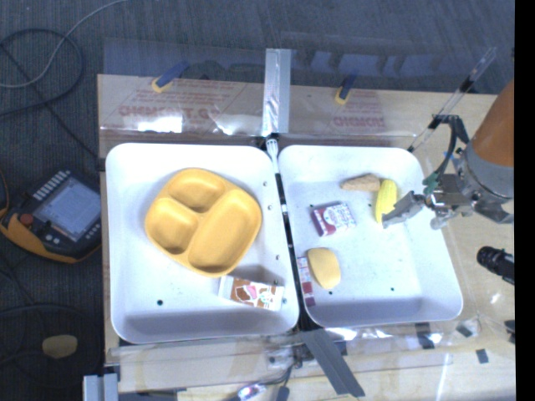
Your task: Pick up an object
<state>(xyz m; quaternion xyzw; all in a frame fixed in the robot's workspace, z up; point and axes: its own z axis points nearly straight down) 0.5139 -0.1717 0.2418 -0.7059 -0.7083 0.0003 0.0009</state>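
The worktop (125, 98) fills the middle of the frame and carries two shallow white bins side by side, so that items can be lifted from either one. The left bin (125, 249) holds the biggest item, a yellow three-compartment plate (202, 220) lying slightly tilted near its centre, with a small printed carton (251, 292) flat just below it, toward the bin's lower edge. The right bin (418, 282) holds the smaller pickable things, spread apart, which leaves room to come down around any one of them: a yellow banana-like piece (385, 199) upright in the upper part, a tan bread-like piece (361, 183) touching its upper left end, a red and white packet (333, 218) near the centre, and a rounded yellow lemon-like object (324, 267) lower down.

The arm enters from the frame's right, and its gripper (401, 211) hangs over the bin's right side just beside the banana-like piece, probably the intended target. Whether the jaws are released or clenched cannot be told from here; nothing is seen between them.

A handheld control pendant (54, 215) rests on the floor at the left edge.
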